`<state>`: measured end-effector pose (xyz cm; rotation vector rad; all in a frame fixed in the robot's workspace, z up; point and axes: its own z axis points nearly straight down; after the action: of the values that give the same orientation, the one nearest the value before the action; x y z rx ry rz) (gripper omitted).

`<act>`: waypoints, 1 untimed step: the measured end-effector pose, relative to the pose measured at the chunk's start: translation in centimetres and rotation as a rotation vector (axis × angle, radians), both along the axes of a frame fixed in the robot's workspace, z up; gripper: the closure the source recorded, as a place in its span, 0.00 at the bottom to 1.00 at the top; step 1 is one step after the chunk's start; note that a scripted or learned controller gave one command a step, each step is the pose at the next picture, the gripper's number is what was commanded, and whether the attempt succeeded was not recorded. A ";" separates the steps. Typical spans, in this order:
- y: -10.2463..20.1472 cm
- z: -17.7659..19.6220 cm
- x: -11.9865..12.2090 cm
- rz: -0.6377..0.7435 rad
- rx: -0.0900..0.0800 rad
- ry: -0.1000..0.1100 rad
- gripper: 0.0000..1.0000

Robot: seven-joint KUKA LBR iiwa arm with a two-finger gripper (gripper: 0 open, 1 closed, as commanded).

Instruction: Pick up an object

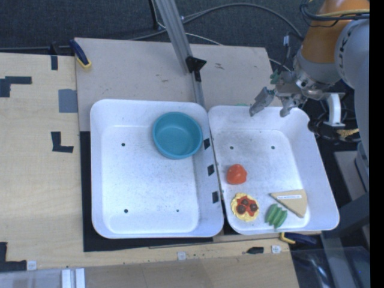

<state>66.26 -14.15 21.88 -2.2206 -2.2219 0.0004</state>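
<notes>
Our two-finger gripper [271,105] hangs with fingers spread, gripping nothing, over the right white bin's [312,161] far edge. Near that bin's near edge lie a red tomato-like ball [236,174], small round pizza [245,206], tan sandwich wedge [290,202] and green pods [276,216].

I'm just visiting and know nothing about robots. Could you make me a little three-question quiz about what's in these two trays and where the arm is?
1. True or false: the blue bowl sits in the left bin.
2. Multiple choice: which item in the right bin lies nearest the camera view's bottom edge? A) the red tomato B) the green vegetable C) the blue bowl
3. Fill in: the tool hangs over the right bin's ____ edge, apart from every item.

Key: 1 true; 2 B; 3 far (top). The small pizza and sandwich wedge lie beside the green vegetable.
</notes>
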 end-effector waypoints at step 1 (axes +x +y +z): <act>-0.3 -4.4 0.1 0.000 0.000 0.004 0.00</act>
<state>66.36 -14.46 17.53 -2.2187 -2.2197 0.0044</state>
